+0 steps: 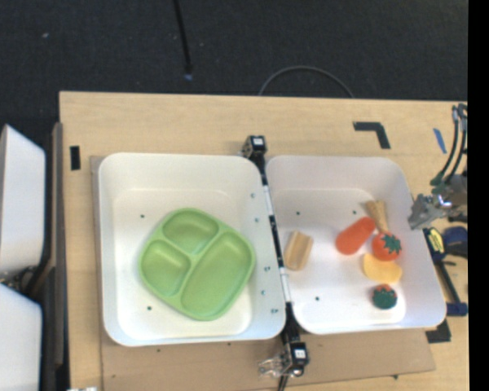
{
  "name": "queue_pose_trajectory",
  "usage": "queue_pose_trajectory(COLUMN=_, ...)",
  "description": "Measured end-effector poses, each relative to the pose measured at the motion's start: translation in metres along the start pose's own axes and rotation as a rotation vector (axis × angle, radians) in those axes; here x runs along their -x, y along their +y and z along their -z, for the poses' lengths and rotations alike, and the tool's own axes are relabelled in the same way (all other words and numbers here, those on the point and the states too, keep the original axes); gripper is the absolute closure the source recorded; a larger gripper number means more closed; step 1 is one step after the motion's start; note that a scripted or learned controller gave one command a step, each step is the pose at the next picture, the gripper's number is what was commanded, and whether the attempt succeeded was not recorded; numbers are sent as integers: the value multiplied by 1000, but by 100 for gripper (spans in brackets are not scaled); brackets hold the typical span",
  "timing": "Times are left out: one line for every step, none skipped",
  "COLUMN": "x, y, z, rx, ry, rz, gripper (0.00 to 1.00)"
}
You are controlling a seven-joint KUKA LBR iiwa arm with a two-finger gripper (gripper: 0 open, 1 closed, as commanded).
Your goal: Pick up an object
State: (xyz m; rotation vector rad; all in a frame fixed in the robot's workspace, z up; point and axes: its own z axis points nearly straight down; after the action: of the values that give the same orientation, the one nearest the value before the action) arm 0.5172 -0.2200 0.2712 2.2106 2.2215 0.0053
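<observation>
Camera view: orange carrot in right bin, long axis slanting up-right.

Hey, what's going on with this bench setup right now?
Nothing is being handled yet. The gripper sits at the right edge of the right bin, beside toy food: an orange piece, a tomato, a yellow piece and a tan block. A green divided plate lies in the left bin.

Looking smooth, glossy plastic: green divided plate, both white bins. Showing matt pale wood: bench, block at nine o'clock from orange toy.
</observation>
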Motion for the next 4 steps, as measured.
queue_pose_trajectory(x=-52, y=22, z=7, rx=-4, ry=3, rz=3, gripper=100)
queue_pose_trajectory(x=-103, y=36, z=-8, rx=-7, ry=3, rz=1, gripper=100)
queue_pose_trajectory(x=-156, y=52, z=-2, rx=-5, ry=4, rz=3, gripper=100)
queue_pose_trajectory(x=-205, y=69, z=-18, rx=-6, ry=2, rz=0, gripper=100)
